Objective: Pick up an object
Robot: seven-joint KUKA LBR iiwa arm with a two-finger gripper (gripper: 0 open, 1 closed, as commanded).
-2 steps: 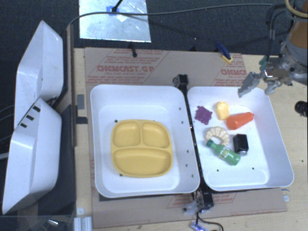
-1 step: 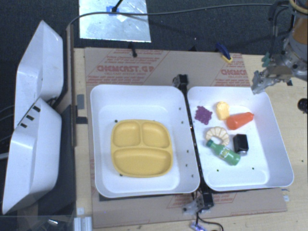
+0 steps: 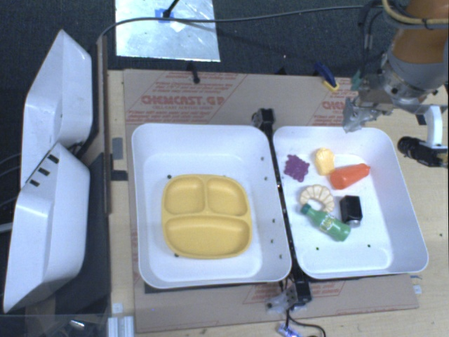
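The right white bin (image 3: 372, 255) holds several small objects: a purple grape cluster (image 3: 297, 166), a yellow piece (image 3: 323, 161), an orange carrot (image 3: 349, 175), a cream curled pastry (image 3: 318, 196), a black block (image 3: 351, 209) and a green bottle (image 3: 327, 224). My gripper (image 3: 353, 120) hangs over the bin's far rim, up and to the right of the yellow piece, apart from every object. Nothing shows in it.
The left white bin (image 3: 203, 142) carries a yellow divided plate (image 3: 207, 215). A black latch (image 3: 263, 117) sits between the bins at the far side. White casings (image 3: 49, 167) stand at the left, and a shiny metal sheet (image 3: 167, 18) lies beyond the bench.
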